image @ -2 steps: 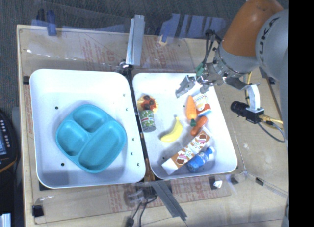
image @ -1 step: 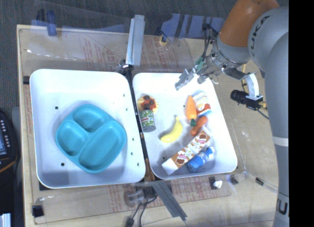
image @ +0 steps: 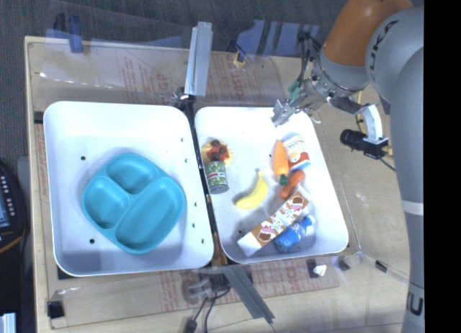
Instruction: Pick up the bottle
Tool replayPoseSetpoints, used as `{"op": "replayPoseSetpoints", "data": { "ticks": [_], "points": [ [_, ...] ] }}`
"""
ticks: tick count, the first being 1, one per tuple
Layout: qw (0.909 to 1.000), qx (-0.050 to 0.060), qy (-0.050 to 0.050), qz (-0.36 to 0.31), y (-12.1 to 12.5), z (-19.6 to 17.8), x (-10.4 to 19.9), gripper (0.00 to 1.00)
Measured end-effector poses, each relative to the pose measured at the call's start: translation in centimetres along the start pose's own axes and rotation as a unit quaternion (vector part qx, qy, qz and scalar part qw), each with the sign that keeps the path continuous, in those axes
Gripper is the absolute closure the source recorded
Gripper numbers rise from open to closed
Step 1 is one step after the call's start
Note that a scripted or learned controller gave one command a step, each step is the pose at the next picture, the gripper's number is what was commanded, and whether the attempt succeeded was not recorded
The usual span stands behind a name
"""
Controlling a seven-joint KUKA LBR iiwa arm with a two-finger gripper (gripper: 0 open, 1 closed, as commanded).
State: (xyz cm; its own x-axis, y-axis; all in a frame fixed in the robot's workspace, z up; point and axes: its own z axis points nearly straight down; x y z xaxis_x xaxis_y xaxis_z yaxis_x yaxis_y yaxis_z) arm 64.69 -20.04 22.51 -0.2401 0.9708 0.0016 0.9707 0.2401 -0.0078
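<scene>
From my station I see the claw (image: 282, 113) hanging over the far edge of the right bin (image: 333, 202), and I cannot tell whether it is released or clenched; nothing is visibly held in it. The bottle (image: 294, 233), a blue plastic one lying on its side, sits well away from the claw, toward the near edge of that bin and a little to the arm's side, touching the long printed box (image: 277, 220) that lies slanted beside it. Between the claw and the bottle lie the carrot (image: 279, 158), a small white carton (image: 294, 148) and a red-orange piece (image: 292, 180), with the banana (image: 253, 192) off toward the bin divider, along with a small can (image: 215, 177). I judge the bottle light, smooth and somewhat crushable, likely to roll or squirt out sideways if pinched off-centre. I would take it across its body at the middle, jaws set across the narrow width, coming straight down, and keep clear of the box pressed against it, which could block one finger. The blue tray (image: 134, 202) in the left bin (image: 65, 130) plays no part.
</scene>
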Motion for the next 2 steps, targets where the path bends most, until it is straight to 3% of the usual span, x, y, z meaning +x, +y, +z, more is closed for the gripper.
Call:
{"op": "replayPoseSetpoints", "data": {
  "ticks": [1,2],
  "points": [
    [0.9999,-0.002,0.0,0.011,0.9,-4.5,-1.0,1.0],
    [0.9956,-0.003,-0.001,0.094,-1.0,-18.7,-0.8,1.0]
  ]
}}
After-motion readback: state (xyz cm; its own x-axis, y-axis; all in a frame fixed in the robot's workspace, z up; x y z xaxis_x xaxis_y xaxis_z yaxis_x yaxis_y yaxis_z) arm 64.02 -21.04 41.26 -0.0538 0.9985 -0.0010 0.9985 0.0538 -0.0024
